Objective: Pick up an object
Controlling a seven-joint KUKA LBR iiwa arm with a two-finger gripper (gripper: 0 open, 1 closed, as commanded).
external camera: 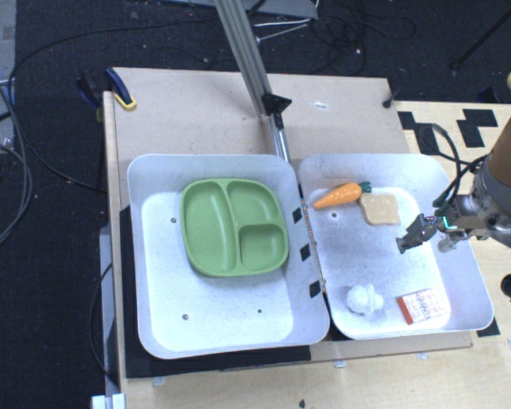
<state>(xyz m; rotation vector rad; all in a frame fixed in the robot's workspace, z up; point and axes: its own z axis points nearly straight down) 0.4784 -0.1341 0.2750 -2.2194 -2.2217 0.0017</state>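
Jaws of the gripper (411,238) cannot be judged open or closed; nothing is seen between them. They hang over the right bin (468,267), near a tan slice of bread (380,209) and an orange carrot (338,195); a white lump (364,299) and a red packet (423,306) lie nearer the front. The approach step seems to be in hand; a target must be chosen and a descent made. A green plate (235,227) sits in the left bin (153,254) on the tabletop (187,113). The arm is cut off at the frame's right edge.
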